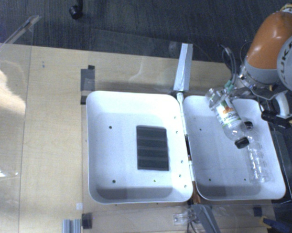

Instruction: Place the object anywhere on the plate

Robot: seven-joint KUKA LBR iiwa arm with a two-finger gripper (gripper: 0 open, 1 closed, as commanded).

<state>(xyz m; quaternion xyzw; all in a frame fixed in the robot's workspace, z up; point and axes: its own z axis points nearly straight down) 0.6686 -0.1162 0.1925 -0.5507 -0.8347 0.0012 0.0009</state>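
Observation:
The plate (152, 148) is a black ribbed rectangle lying flat in the middle of the left bin (100, 117). A clear plastic bottle (226, 115) with an orange and white label lies tilted in the upper part of the right bin (206, 182). My gripper (245, 134) reaches down from the upper right, just right of the bottle's lower end and close against it. The clear plastic blurs where they meet, so I cannot make out any hold on the bottle. The arm's orange band (267, 39) is at the top right corner.
A second clear ribbed plastic piece (257, 163) lies near the right bin's right wall. A grey metal bar (183, 67) stands behind the seam between the bins. Cables and a black fitting (280, 118) hang at the right edge.

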